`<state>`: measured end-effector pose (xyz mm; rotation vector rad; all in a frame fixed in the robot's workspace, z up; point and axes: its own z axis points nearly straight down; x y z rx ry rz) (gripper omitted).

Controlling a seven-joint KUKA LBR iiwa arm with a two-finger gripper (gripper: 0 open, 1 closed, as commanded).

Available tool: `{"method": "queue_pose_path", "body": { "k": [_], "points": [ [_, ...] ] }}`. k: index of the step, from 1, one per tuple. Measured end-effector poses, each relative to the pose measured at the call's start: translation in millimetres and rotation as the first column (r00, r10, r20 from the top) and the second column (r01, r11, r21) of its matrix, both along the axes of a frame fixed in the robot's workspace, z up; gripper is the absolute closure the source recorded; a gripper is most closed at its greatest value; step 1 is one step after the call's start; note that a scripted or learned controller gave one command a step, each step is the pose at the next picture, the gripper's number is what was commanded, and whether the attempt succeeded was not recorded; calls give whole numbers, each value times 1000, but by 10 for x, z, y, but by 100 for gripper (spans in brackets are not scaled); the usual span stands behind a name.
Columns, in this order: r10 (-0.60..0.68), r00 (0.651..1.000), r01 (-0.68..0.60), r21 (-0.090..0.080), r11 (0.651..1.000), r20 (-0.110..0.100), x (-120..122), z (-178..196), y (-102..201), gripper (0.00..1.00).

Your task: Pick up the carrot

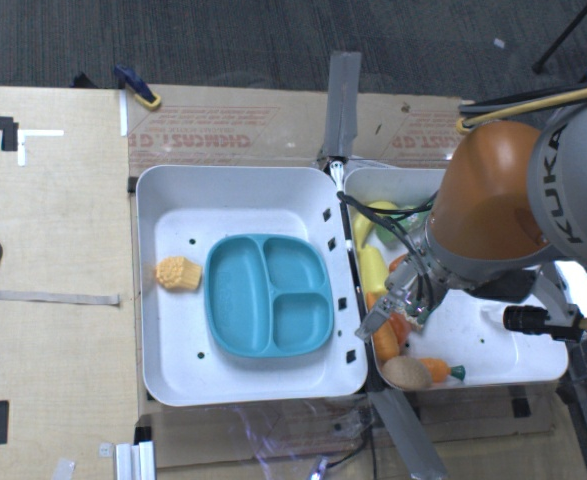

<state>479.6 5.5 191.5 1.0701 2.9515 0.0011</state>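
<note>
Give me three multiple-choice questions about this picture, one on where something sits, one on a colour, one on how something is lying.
1. Where is the gripper?
A. over the left bin
B. over the right bin
C. over the scissors

2. What colour is the divided plate?
A. red
B. turquoise
C. black

3. How does the corn lie?
A. loose on the left bin's floor, beside the plate
B. on the plate
C. in the right bin

Answers: 1 B, it hangs by the carrot there. 2 B, plainly turquoise. 3 A, it sits apart from the plate.
</note>
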Motion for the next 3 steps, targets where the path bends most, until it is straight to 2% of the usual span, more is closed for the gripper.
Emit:
{"method": "queue_pose_path", "body": {
  "k": [3],
  "points": [
    [0, 1000, 0, 0, 1000, 0, -1, 0, -1, 0]
  ]
}}
